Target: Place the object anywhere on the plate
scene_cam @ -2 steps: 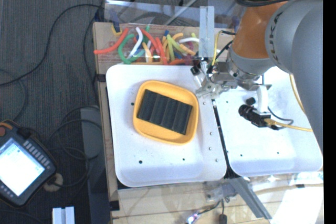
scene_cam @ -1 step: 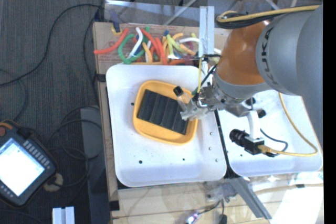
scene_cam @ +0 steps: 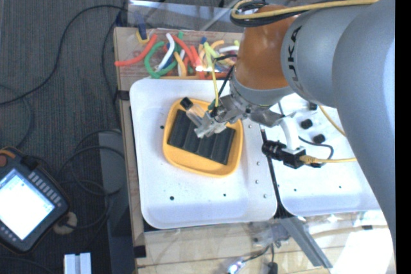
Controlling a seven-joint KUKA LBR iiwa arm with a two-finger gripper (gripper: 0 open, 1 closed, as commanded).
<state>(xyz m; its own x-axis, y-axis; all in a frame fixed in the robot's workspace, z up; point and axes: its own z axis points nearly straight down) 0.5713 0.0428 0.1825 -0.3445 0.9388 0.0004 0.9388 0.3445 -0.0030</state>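
bench: wooden top (scene_cam: 128, 61), two white bins, dark carpet around
left bin (scene_cam: 192, 202): holds yellow plate (scene_cam: 172, 154) with dark ridged middle
object (scene_cam: 186, 103): small, black, at plate's far edge
gripper (scene_cam: 209, 125): over plate, grip unclear tbh

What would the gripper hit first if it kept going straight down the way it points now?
Most likely the dark ridged object lying in the yellow plate: the gripper hangs right over it. Depth is hard to judge from this slanted view, so it may already be touching.
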